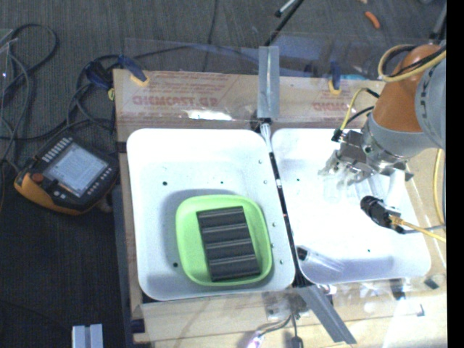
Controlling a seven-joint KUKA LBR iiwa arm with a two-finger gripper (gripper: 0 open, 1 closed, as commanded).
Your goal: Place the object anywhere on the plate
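Observation:
A lime green square plate (185, 220) rests in the front half of the left white bin (148, 165). A dark grey ribbed block (228, 242) lies flat on the plate, covering most of its middle. My gripper (345, 173) hangs over the back right part of the right white bin (330, 234), well away from the plate and the block. Nothing can be seen in the gripper. The grey arm with its orange band (406, 100) reaches in from the right.
A black cable plug (375, 209) hangs off the wrist over the right bin. A metal divider post (268, 85) stands behind the seam between the bins. A teach pendant (69, 172) and cables lie on the floor to the left.

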